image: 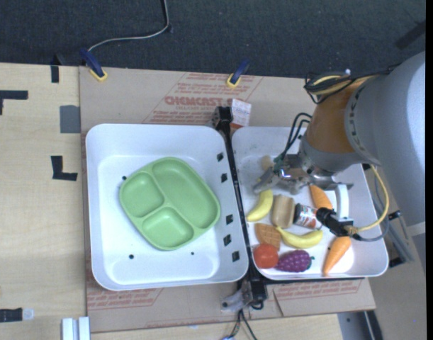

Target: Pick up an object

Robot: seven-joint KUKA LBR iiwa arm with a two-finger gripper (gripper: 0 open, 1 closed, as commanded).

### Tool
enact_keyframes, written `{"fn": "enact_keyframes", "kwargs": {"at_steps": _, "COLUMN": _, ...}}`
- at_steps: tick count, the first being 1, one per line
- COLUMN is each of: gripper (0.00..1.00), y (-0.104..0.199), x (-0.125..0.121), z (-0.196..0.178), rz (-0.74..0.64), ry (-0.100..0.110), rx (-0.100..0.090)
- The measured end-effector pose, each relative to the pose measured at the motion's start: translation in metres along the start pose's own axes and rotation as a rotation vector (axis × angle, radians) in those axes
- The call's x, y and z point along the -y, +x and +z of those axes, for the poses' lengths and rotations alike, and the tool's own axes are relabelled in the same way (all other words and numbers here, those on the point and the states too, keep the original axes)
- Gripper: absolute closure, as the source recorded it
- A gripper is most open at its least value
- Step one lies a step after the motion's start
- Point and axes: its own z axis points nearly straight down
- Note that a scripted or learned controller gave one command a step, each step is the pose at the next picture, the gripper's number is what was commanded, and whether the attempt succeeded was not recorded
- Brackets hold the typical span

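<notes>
Gripper (278,176) sits low in the right bin (372,261), at the top of the toy-food pile. Whether it is open, closed or gripping anything cannot be told: metal parts blur into the clutter and nothing reads clearly as held.

Candidate objects all lie in the right bin, packed tight: yellow banana (261,205) just below the gripper, tan bread piece (282,209) beside it, small bottle (306,217) next to that, second banana (300,238), waffle (268,234), tomato (266,256), grapes (294,261), two carrots (319,195) (334,254).

Risks:
- items touch or overlap, so a closing grip likely catches two things or shoves neighbours aside and comes up with none
- banana and bread look smooth and rounded, could squirt out of a pinch
- gripper is near the divider between bins (229,183), a sideways move may clip the wall
- yellow cable (375,222) loops over the bin's right side and could snag

Hard to make out: the gripper tip, anything lying under the wrist, upper carrot partly covered by the arm (386,119). Left bin (103,190) holds a green divided plate (170,202), well apart from the action
</notes>
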Motion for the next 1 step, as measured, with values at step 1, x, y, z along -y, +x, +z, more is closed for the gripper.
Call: {"fn": "enact_keyframes", "kwargs": {"at_steps": 1, "gripper": 0.0, "y": 0.0136, "x": -0.0728, "z": 0.0012, "rz": 0.0, "ry": 0.002, "rx": 0.0}}
